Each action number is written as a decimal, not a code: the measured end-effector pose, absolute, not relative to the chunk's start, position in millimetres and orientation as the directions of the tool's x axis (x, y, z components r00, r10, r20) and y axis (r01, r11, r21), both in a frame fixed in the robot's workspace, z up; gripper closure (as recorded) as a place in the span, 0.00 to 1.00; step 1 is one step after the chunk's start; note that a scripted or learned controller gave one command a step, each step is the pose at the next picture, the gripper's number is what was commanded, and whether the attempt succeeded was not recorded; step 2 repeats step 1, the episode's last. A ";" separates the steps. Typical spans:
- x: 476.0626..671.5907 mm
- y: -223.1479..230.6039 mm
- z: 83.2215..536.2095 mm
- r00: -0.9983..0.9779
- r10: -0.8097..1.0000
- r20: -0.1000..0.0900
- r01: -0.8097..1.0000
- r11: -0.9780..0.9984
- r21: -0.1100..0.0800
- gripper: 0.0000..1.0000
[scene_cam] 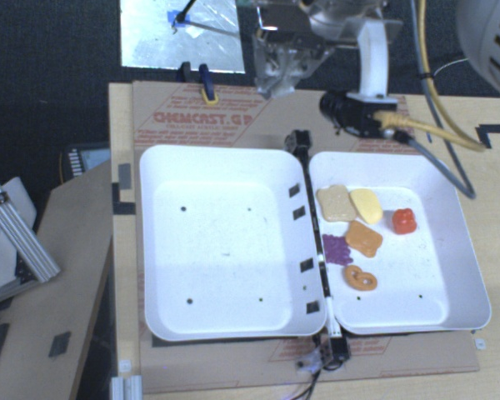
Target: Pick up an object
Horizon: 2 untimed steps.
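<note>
The left bin [217, 248] lies bare-floored. My gripper [275, 77] hangs above the table's [233, 115] far edge; I cannot tell its opening. In the right bin [450, 290]: purple grapes [337, 249], bread slice [336, 203], pretzel [360, 278], red pepper [404, 221].

Just the background stuff around the bins

The counter [450, 132] has a brown Chemcast board [192, 119] on top. A shiny foil-looking sheet [162, 23] lies behind it on the dark floor, a blue-and-yellow clamp [207, 86] grips the board's far edge, and an aluminium rail [12, 227] leans at left.
</note>
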<state>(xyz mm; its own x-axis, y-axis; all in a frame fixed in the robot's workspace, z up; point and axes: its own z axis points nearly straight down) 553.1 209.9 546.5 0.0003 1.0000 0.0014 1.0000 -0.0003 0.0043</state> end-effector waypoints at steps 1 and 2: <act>553.3 209.9 557.9 0.001 1.000 0.002 1.000 -0.001 0.007 1.00; 553.3 209.9 557.9 0.001 1.000 0.002 1.000 -0.001 0.007 1.00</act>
